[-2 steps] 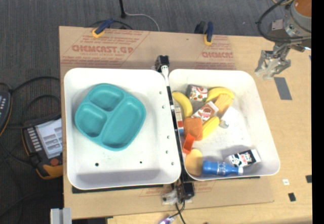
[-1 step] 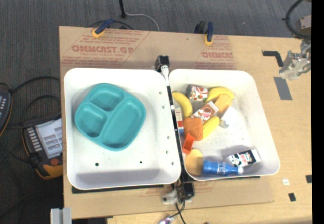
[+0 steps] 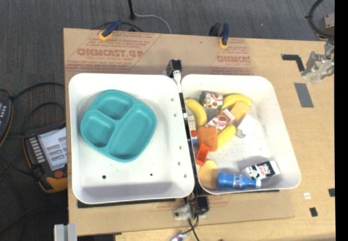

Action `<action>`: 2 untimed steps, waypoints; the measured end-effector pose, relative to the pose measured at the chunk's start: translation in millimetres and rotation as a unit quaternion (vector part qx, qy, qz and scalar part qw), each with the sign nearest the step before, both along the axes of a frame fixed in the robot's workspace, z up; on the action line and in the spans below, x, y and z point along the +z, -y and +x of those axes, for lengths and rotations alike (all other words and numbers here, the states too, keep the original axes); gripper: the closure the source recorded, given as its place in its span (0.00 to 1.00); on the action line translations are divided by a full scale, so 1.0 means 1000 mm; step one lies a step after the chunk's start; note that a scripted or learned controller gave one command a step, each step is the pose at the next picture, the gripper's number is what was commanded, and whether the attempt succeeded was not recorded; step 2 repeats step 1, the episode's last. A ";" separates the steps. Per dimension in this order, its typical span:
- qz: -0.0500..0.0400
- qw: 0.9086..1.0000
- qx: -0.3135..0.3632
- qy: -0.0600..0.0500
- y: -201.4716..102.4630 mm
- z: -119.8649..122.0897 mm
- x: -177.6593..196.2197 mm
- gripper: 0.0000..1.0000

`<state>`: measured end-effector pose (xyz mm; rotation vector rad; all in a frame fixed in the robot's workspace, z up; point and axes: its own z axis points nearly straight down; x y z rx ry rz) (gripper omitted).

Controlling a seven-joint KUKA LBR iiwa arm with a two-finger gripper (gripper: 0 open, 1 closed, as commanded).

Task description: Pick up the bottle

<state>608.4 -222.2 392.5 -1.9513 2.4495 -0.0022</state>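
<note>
Bottle [image 3: 235, 181]: a blue bottle is seen lying on its side at the lower edge of the right bin [image 3: 283, 142], lower right of centre in the frame.
Neighbours: a small carton [image 3: 262, 171] touches its right end; a yellow-orange piece [image 3: 207, 172] sits just beside its left end.
Gripper [image 3: 317, 67]: glimpsed at the frame's right edge, well apart from the bottle; whether the fingers are apart or together cannot be told.
Advice: the bottle should be approached from above and closed on across its narrow body, mid-length, so the carton is not caught.

bottle [image 3: 235, 181]: blue | plate [image 3: 118, 124]: teal | bins [image 3: 87, 180]: white | bananas [image 3: 196, 111]: yellow | carton [image 3: 262, 171]: black-white
</note>
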 end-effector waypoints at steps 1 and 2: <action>0.001 1.000 -0.001 0.002 -0.001 0.001 0.010 1.00; 0.001 1.000 -0.001 0.002 -0.001 0.001 0.010 1.00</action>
